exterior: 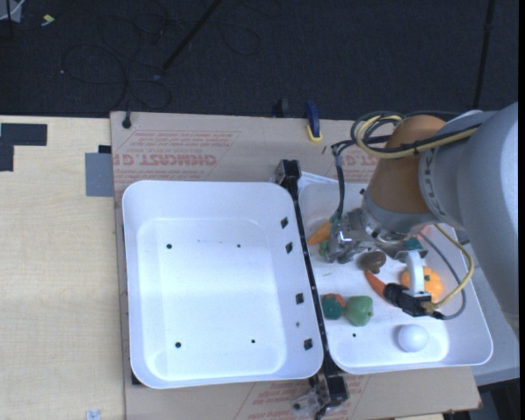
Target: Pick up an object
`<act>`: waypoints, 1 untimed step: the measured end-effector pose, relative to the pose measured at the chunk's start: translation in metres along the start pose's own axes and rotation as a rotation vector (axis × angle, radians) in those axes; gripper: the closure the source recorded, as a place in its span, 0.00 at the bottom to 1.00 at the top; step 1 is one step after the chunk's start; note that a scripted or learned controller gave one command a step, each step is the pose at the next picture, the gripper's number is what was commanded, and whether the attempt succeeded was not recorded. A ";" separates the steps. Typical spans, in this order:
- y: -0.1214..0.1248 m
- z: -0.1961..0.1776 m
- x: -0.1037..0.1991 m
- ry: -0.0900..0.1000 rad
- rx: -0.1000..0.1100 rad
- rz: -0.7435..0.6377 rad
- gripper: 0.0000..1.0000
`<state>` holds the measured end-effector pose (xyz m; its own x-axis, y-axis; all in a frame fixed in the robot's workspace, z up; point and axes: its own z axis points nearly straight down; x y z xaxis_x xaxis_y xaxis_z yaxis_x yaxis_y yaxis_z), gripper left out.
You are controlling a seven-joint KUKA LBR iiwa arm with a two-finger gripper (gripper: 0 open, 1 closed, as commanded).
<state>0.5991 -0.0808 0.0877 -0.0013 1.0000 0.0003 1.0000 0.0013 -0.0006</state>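
Even, fairly bright overhead light falls on the bench (44,269); the left bin (210,357) glares nearly blown-out white, with soft grey shadow along its inner walls. The background floor (245,42) is dim. The picture is slightly soft and grainy throughout.

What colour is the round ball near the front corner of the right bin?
White, as seen in the camera view: the ball nearly matches the right bin.

I count two white bins: the left bin (149,234) and the right bin (472,344). In the right one I see one white ball (411,338), one green object (360,310), one teal object (332,305), and one orange-yellow object (430,281).
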 end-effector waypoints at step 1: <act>0.034 0.000 -0.002 0.000 0.000 0.000 1.00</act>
<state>0.6326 -0.0825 0.0878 -0.0009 1.0000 0.0003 1.0000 0.0009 -0.0004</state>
